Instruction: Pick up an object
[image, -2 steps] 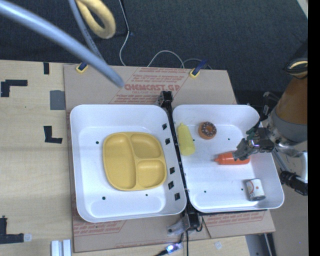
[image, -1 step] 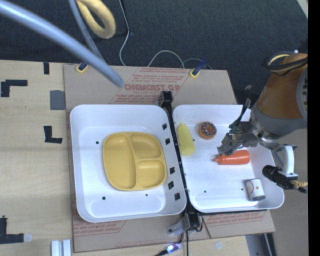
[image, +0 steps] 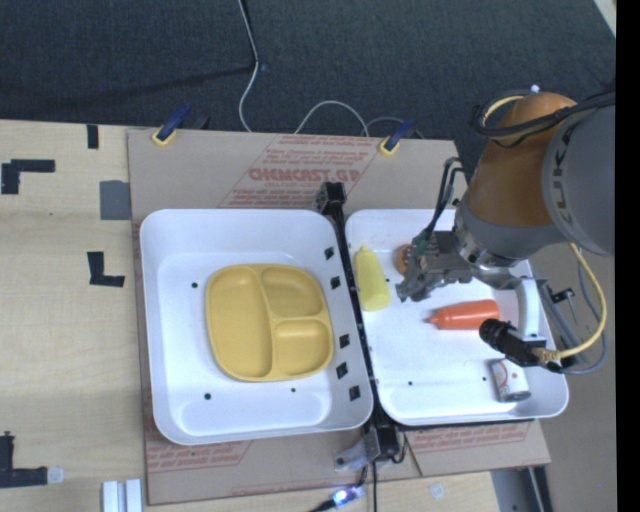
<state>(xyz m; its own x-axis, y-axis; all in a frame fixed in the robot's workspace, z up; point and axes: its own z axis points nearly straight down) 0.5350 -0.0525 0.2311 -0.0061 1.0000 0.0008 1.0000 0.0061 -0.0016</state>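
The orange carrot toy (image: 464, 316) lies in the right bin (image: 440, 395), at about three o'clock. It looks light, smooth and slippery, so grab its thick middle. Above it, at about two o'clock, hangs the gripper (image: 418, 283); open or closed, I cannot tell.

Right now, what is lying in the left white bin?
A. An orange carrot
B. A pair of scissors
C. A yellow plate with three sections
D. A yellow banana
C. The left bin holds a yellow plate split into three sections, while the orange carrot-like thing and the long yellow thing lie in the right bin.
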